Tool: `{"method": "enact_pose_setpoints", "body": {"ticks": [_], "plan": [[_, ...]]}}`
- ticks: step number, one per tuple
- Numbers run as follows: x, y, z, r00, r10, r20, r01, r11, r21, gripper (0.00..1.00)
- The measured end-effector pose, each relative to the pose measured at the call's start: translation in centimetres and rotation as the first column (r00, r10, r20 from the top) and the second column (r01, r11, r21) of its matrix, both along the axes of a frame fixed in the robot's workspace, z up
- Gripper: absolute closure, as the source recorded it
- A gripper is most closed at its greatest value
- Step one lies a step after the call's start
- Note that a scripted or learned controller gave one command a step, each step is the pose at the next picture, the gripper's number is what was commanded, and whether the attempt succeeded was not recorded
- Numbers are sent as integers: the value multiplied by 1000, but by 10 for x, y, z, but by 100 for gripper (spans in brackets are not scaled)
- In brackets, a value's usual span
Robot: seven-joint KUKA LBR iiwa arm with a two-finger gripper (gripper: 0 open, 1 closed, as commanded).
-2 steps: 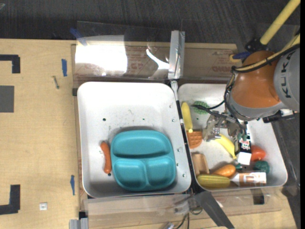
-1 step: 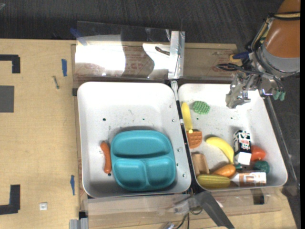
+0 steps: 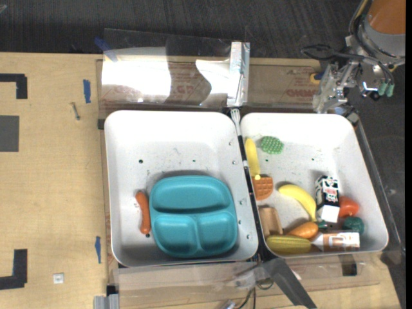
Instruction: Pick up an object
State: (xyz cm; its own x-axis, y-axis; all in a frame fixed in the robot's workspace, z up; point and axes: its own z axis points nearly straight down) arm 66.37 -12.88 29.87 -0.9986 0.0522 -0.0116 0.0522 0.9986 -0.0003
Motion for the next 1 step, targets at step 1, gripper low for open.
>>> {"method": "enact_pose_setpoints", "body": {"ticks": [1], "plan": [[-5,-11,11,997,73,2,-73,997,-1,100]]}}
